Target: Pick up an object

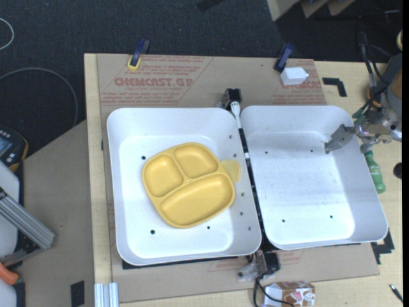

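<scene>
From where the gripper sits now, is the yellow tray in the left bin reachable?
Probably yes. The yellow tray lies uncovered in the left bin, while the gripper hangs over the right bin; only the bins' low adjoining walls lie between.

a white block [294, 76] sits on the cardboard sheet [192, 82] up-left of the gripper [348, 139]. a blue-and-yellow clamp [137, 54] lies far to its left.

There are two white bins: the left bin [121, 171] and the right bin [307, 229]. One yellow divided plate [188, 184] has three compartments. Two blue clamps, [138, 54] and [284, 57], grip the board's far edge.
</scene>
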`<state>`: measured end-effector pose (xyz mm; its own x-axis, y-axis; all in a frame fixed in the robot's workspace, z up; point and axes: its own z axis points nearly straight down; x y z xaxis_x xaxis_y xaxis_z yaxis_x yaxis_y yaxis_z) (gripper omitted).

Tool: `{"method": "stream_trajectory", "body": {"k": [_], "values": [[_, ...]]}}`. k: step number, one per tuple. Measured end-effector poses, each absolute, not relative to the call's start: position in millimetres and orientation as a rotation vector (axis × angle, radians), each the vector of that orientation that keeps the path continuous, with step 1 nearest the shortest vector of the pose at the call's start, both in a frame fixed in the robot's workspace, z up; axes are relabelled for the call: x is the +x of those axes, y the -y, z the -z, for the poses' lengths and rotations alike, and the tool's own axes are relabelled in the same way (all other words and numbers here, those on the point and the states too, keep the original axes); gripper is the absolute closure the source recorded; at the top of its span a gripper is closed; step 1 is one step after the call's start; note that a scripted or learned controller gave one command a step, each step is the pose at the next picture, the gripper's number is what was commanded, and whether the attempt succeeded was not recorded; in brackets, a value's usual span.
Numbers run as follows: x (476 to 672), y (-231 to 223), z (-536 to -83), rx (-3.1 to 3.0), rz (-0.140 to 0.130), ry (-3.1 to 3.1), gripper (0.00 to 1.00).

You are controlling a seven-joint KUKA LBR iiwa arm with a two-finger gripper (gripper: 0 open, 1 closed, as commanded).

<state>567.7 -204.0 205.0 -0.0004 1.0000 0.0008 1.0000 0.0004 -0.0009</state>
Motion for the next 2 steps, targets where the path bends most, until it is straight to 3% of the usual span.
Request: {"method": "stream_trajectory", "body": {"k": [1,2], "values": [[545.6,116.2,-353.5,-2.218,0.017,2.241,0.00],[477.9,72.1,-486.9,-2.221,0.015,2.236,0.00]]}}
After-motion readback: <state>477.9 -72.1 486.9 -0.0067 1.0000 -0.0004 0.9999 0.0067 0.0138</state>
